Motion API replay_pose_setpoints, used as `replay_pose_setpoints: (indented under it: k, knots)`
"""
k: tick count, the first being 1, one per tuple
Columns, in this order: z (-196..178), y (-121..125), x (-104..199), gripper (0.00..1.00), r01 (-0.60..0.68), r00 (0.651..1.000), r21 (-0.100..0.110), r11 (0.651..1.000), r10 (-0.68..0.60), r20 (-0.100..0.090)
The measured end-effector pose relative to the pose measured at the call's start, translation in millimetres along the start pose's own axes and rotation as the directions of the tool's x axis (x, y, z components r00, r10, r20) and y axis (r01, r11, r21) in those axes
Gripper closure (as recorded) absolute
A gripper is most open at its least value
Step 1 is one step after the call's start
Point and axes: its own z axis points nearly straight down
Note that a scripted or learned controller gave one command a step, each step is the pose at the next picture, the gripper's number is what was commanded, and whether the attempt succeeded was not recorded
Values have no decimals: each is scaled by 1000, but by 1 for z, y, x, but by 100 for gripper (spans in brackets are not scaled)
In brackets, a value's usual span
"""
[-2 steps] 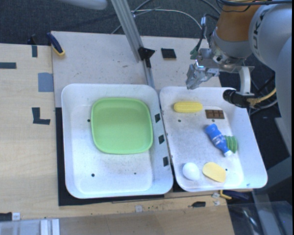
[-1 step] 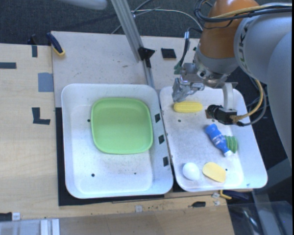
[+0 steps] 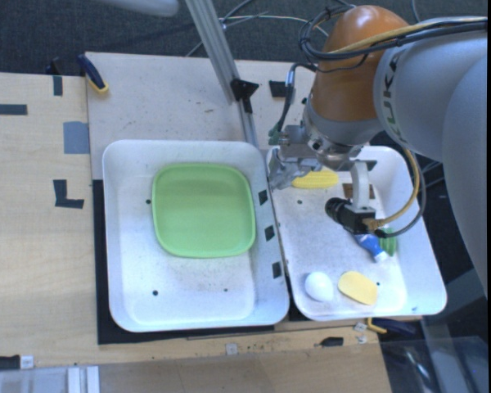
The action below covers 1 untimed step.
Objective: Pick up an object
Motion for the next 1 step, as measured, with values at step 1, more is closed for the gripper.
replay_pose_setpoints:
  k: [1]
  knots:
    - [15, -19, 43, 100, 0, 1000, 1, 1000, 0, 1]
